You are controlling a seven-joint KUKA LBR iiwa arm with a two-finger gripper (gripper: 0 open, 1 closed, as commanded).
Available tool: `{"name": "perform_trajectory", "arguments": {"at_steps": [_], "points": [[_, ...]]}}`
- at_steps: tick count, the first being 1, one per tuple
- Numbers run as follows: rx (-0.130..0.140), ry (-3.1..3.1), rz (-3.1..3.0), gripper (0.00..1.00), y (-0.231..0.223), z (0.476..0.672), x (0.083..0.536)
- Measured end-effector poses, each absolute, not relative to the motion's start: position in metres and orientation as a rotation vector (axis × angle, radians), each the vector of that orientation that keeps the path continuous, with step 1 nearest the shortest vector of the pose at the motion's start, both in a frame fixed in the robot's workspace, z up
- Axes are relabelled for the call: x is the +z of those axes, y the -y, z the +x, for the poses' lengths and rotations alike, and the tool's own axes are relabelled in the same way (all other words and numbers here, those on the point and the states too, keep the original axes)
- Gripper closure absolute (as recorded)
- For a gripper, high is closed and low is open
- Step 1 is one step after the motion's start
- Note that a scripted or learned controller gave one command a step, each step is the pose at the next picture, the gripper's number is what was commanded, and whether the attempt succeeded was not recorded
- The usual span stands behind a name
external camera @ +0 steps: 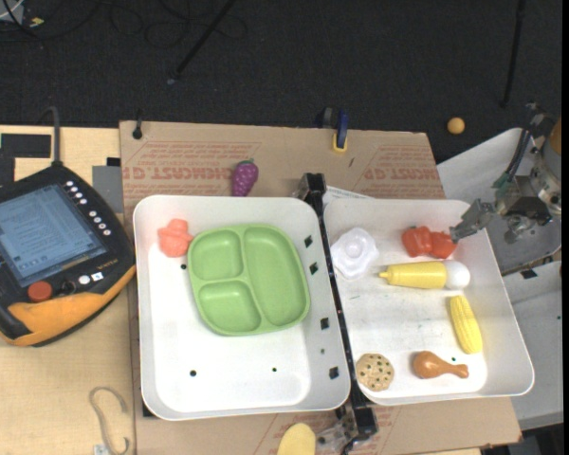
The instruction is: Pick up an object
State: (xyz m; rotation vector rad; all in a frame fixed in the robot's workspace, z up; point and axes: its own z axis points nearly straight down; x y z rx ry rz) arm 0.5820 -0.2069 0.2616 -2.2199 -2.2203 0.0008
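The right bin [512, 349] holds several toy foods: a red pepper [425, 243], a yellow mustard bottle [422, 275], a white round piece [354, 253], a corn cob [465, 323], a chicken drumstick [438, 365] and a cookie [374, 372]. My gripper [468, 222] reaches in over that bin's upper right rim. Its tip is just right of the red pepper, close to it or touching it. Nothing is lifted.
The left bin [171, 368] bears a green divided plate [248, 280] and a pink toy [174, 238]. A purple toy [245, 176] lies on the cardboard behind. A teach pendant [47, 245] sits at the left, and a yellow piece [297, 438] lies at the front.
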Motion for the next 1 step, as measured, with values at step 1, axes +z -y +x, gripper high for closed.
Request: {"name": "perform_trajectory", "arguments": {"at_steps": [1], "points": [[0.004,2.22,-2.216,0.0,0.211,0.581,0.2003]]}}
